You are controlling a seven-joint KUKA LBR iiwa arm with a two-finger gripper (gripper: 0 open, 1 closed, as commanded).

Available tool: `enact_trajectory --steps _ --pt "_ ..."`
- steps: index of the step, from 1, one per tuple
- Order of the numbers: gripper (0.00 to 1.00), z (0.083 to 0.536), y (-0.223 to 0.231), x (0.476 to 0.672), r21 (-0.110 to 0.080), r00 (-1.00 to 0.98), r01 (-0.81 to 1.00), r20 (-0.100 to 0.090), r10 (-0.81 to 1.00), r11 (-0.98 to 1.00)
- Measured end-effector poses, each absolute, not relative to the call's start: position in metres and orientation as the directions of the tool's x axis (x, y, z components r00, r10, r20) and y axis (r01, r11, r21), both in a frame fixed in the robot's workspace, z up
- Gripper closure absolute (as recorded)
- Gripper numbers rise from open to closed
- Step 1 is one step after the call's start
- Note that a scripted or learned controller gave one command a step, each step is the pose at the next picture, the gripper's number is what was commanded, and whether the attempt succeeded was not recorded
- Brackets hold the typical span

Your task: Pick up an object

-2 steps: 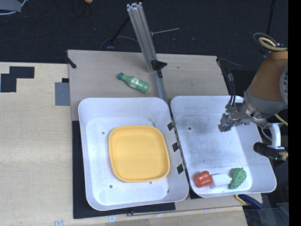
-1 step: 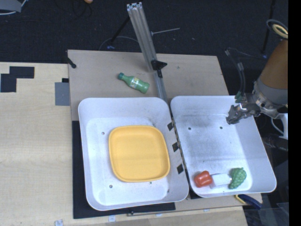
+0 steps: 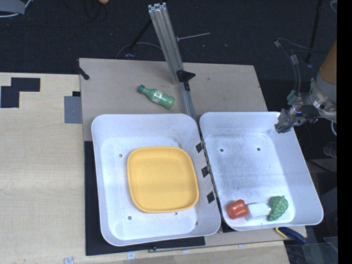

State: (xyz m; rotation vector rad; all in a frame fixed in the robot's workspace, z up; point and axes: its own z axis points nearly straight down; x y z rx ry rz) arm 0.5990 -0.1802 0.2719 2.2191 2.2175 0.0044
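A yellow square plate (image 3: 163,179) lies flat in the left bin (image 3: 110,131). At the right bin's (image 3: 247,125) front edge a red pepper-like toy (image 3: 237,209), a small white block (image 3: 257,209) and a green broccoli-like toy (image 3: 278,207) sit in a row. My gripper (image 3: 284,125) hangs at the far right corner of the right bin, over its rim, well away from the three toys. Its tip is small and dark.
A green bottle (image 3: 157,96) lies on its side on the tan board behind the left bin. A slanted metal rail (image 3: 171,43) rises from behind the gap between the bins. Black clips (image 3: 203,158) line the bins' shared edge.
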Motion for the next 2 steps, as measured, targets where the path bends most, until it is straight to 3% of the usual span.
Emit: enact_trajectory --steps 1,2 --pt "1.0 0.276 -0.18 0.599 0.0 -0.001 1.0 0.0 1.0 0.001" --pt "1.0 0.271 -0.136 0.588 -0.001 -0.002 1.0 0.001 1.0 0.002"
